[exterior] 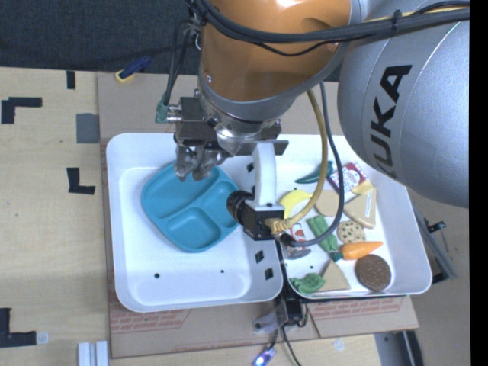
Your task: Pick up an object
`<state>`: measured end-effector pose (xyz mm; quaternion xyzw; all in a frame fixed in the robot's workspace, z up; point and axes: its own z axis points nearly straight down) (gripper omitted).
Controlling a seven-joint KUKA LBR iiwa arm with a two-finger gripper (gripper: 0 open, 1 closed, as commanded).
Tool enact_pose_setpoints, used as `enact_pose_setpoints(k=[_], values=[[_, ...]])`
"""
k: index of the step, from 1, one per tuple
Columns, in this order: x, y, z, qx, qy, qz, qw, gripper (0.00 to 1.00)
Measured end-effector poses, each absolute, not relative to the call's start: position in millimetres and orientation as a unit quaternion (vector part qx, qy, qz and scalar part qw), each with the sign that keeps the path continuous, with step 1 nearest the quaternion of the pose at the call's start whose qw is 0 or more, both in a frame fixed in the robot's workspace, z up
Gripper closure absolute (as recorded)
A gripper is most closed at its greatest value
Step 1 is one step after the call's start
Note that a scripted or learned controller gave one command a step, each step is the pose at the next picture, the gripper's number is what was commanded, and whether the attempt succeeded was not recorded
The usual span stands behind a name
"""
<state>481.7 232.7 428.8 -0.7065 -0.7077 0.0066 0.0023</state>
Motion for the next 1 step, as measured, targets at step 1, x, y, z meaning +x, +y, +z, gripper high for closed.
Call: enact_pose_setpoints(k=[1], values=[[482.9,184.2,388.2,-0.708,-0.706,0.0036,0.001,1.00]])
